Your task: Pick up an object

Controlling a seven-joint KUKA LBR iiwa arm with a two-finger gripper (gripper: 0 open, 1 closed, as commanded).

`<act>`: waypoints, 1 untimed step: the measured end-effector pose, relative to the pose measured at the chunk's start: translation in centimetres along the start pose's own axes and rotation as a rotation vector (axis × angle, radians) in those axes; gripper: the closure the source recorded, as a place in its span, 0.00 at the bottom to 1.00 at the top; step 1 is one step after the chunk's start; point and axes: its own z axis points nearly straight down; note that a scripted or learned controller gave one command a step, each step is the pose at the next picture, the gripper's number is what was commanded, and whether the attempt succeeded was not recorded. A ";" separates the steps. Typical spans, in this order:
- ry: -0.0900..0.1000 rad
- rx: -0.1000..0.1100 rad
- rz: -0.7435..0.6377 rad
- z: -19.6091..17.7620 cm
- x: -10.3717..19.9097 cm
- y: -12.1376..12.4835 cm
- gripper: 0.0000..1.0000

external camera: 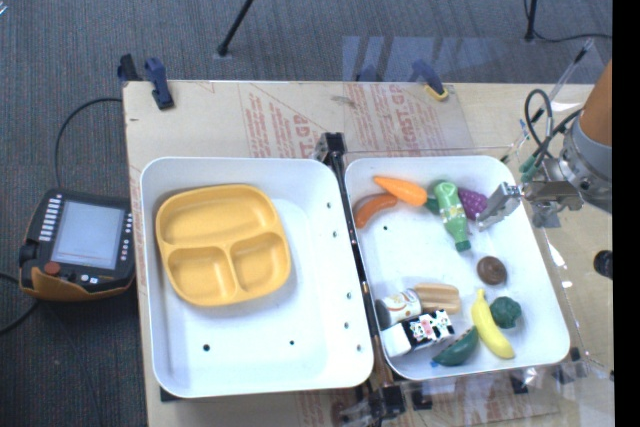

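The right bin (540, 260) holds several toy foods. Among them are an orange carrot (400, 188), a green bottle (452, 212), purple grapes (473, 202), a brown round piece (491, 269) and a yellow banana (491, 325). My gripper (497, 204) hangs low over the bin's upper right part. It sits just right of the grapes, with nothing seen in it. The arm's wrist (560, 185) reaches in over the bin's right rim.
A yellow three-part plate (222, 243) lies in the left bin (250, 355). Near the right bin's front are a hot dog (438, 295), a cow-patterned carton (420, 330), a dark green vegetable (458, 350) and a green ball (506, 311). An orange sausage (373, 209) lies by the divider.
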 end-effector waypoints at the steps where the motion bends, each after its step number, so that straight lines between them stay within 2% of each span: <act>1: 0.003 0.008 0.247 7.6 5.9 2.9 0.00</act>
